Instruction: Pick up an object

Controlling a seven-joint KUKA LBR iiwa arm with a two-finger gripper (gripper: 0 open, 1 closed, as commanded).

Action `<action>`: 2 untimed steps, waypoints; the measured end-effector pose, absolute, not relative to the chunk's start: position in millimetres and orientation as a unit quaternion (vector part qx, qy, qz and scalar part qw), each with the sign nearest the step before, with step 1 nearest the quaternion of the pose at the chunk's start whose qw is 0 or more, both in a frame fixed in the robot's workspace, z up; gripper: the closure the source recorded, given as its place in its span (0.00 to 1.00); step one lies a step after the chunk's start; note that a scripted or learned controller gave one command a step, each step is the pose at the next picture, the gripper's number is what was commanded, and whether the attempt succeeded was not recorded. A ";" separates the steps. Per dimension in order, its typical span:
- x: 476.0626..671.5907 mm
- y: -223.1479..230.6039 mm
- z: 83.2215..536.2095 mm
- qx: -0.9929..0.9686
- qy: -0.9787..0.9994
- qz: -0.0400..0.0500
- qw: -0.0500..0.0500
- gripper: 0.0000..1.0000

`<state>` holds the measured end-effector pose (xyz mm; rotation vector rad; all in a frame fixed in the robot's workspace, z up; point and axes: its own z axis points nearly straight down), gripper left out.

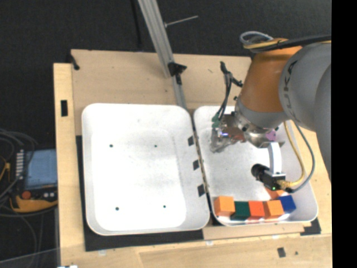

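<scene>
From the overhead camera view, your risk was a grab at bare floor: the row of small orange, green and blue plastic blocks (254, 208) lay along the near wall of the right-hand shallow white plastic bin (234, 175), well apart from the two-finger metal gripper (222, 141) hovering near that bin's far left side. Whether it was open or shut you could not tell; the blur hid it, and nothing visibly sat in it.
</scene>
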<state>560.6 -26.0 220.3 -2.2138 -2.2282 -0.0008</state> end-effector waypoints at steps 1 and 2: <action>550.6 24.0 217.5 -0.705 -0.710 0.000 0.001 1.00; 555.4 79.9 226.1 -0.704 -0.710 -0.001 0.000 1.00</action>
